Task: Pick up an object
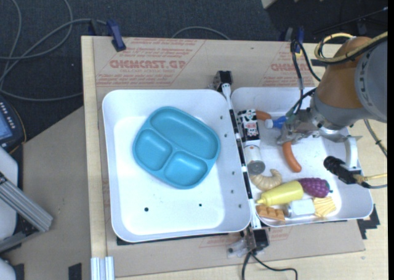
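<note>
We see the arm (354, 82) reach in from the right over the right bin (360, 202), with the claw (294, 132) low in that bin's upper middle. We cannot tell whether the claw is wide or narrow, and nothing shows as held in it.

Just below the claw a sausage (292, 157) lies on the bin floor, slanted, its upper end close under the claw; whether they touch we cannot tell. To the claw's left are a small orange piece (263, 114) and a white box (248, 126) against the bin's left wall. Below the box sits a round grey can (255, 167), and under it a croissant (269, 179).

Along the near edge lie a yellow bottle (281, 194), on its side, with purple grapes (314, 186) touching its right end and a pale waffle-like piece (326, 206) beneath the grapes.

The left bin (117, 149) holds a blue divided plate (176, 146), tilted and toward the bin's far side. Both bins rest on the bench (154, 57).
</note>
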